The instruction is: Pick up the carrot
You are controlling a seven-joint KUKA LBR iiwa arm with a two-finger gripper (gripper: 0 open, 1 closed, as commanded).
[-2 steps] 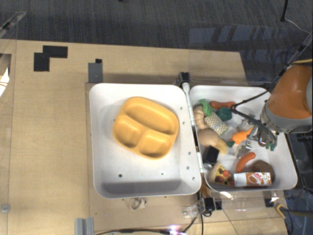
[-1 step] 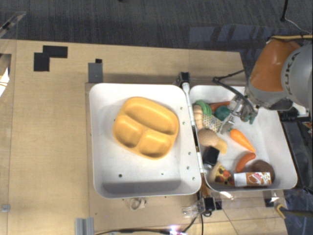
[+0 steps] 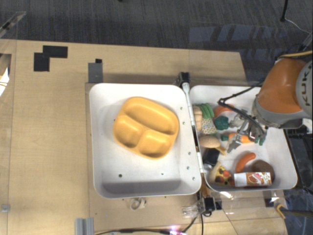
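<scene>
The carrot point(image 3: 234, 137) is a small orange piece in the right bin point(image 3: 288, 155), with a dark green tuft point(image 3: 221, 123) to its left. My gripper point(image 3: 245, 135) hangs right over it and covers part of the orange. I cannot tell whether the carrot is between the gripper's tips or only lying under them. The grey arm with its orange band point(image 3: 283, 89) reaches in from the right above the bin.
Crowding the right bin are an orange-red sausage-like piece point(image 3: 244, 159), a brown lump point(image 3: 261, 167), a white bottle point(image 3: 252, 179), a green vegetable point(image 3: 208, 110), a beige piece point(image 3: 210, 142) and a black item point(image 3: 211, 155). A yellow moulded tray point(image 3: 145, 126) lies in the left bin point(image 3: 105, 175).
</scene>
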